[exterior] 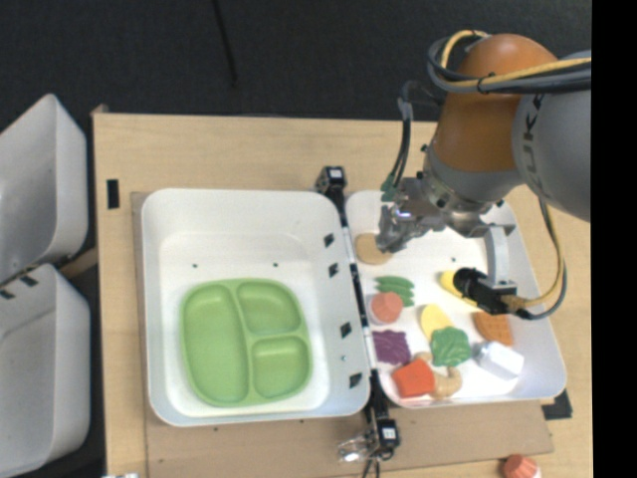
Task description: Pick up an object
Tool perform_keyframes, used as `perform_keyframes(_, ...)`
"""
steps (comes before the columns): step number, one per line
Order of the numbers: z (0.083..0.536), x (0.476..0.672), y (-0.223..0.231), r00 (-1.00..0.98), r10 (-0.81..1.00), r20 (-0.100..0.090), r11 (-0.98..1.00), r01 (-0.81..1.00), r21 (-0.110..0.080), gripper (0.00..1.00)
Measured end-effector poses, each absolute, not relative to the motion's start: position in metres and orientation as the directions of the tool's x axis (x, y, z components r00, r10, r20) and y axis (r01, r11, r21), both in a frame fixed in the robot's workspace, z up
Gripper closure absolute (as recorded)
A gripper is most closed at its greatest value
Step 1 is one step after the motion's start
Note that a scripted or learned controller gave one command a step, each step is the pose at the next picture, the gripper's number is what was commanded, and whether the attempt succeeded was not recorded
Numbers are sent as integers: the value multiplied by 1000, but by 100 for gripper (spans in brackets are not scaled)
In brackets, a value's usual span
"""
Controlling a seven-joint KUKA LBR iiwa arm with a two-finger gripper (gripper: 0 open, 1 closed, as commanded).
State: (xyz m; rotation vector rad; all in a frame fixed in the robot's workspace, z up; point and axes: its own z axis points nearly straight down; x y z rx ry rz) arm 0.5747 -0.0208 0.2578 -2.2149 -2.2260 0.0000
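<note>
My gripper (388,232) hangs low over the far left part of the right bin (542,361), just above a tan round piece (370,251). Nearer in the same bin lie a carrot-like piece with green leaves (395,286), a pink round piece (386,309), a purple piece (390,346), a red block (414,377), a yellow piece (434,319), a green leafy piece (450,346), an orange piece (493,326) and a white block (499,359). Nothing shows between the fingers.
The left bin (159,227) holds a green divided tray (245,342). A small orange thing (514,464) lies on the bench in front of the right bin. White chairs stand at the far left.
</note>
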Motion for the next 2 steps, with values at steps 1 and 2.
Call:
perform_keyframes(1,246,542,16,-4,1000,0,4,1000,-3,100)
perform_keyframes(2,248,546,0,0,1000,0,0,1000,1,100)
